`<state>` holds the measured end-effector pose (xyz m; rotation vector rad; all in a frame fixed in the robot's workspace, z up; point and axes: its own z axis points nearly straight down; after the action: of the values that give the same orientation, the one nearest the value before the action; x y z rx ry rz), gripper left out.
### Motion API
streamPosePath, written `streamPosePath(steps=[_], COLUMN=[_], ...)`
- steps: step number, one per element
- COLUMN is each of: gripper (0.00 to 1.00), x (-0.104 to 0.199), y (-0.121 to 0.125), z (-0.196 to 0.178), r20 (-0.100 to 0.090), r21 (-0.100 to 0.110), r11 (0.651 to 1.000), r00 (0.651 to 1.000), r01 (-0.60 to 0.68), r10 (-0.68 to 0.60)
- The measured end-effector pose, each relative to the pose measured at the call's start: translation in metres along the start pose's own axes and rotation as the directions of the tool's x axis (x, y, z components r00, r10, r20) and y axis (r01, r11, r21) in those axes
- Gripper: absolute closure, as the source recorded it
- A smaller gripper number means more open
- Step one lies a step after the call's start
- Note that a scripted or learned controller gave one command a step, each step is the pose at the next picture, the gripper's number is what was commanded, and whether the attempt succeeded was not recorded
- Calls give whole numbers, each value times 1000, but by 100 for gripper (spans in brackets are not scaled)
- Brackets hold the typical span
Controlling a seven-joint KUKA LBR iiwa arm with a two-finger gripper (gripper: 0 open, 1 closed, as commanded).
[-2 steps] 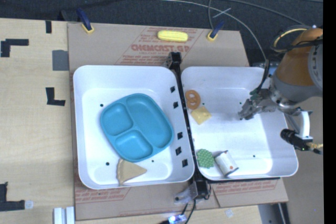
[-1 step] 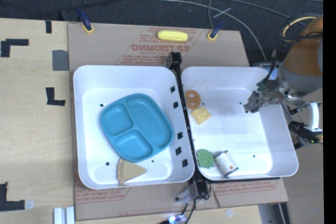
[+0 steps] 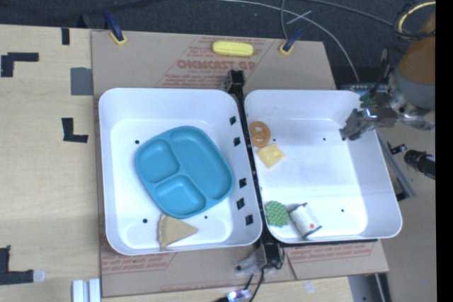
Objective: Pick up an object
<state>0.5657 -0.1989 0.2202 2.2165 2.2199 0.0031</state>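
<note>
Tool hangs over the right bin's far-right rim, grip unreadable to us, presumably staged clear of the can.

Illumination is bright, even and diffuse, from overhead. The white bins verge on overexposure and carry only faint, soft-edged shadows along their walls. Overall sharpness is moderate; fine detail is soft, with slight blur on the arm.

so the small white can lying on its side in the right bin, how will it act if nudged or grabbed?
The small white cylindrical can lies on its side, so a nudge probably rolls it. It touches the green scrap, which may drag along. Curved sides look slippery for the gripper.
</note>
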Motion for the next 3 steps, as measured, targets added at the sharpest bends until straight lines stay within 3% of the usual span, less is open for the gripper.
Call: streamPosePath(steps=[3], gripper=[100], x=[157], y=[25], z=[15], r20=[-3], r21=[6], r11=[1000], r00=[1000], r01=[5], r10=[-5])
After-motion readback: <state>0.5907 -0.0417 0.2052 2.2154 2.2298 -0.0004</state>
